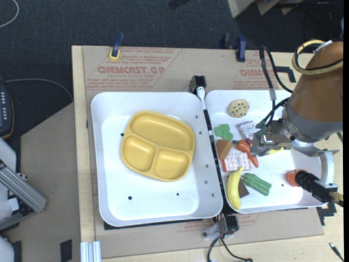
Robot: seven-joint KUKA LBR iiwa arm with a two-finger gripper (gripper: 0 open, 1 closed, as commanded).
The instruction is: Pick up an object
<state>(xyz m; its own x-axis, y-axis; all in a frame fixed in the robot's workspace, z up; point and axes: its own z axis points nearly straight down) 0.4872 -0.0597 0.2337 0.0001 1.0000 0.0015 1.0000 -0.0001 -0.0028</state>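
Note:
The right bin [283, 198] holds several toy foods. A cookie [238, 108] lies at its back. A green leafy piece [222, 130], a brown wedge [223, 148] and an orange carrot-like piece [243, 144] lie near the left wall. A yellow banana [234, 187] and a green cucumber [256, 183] lie at the front. My gripper [263, 141] hangs low over the middle of this bin, just right of the orange piece, beside a red-and-white packet [246, 128]. I see nothing gripped.
The left bin [109, 195] holds a yellow divided plate [157, 145]. A second printed packet [234, 160] lies under the orange piece. A small red-orange thing [293, 177] sits at the right bin's front right. The arm [319, 97] covers that bin's right side.

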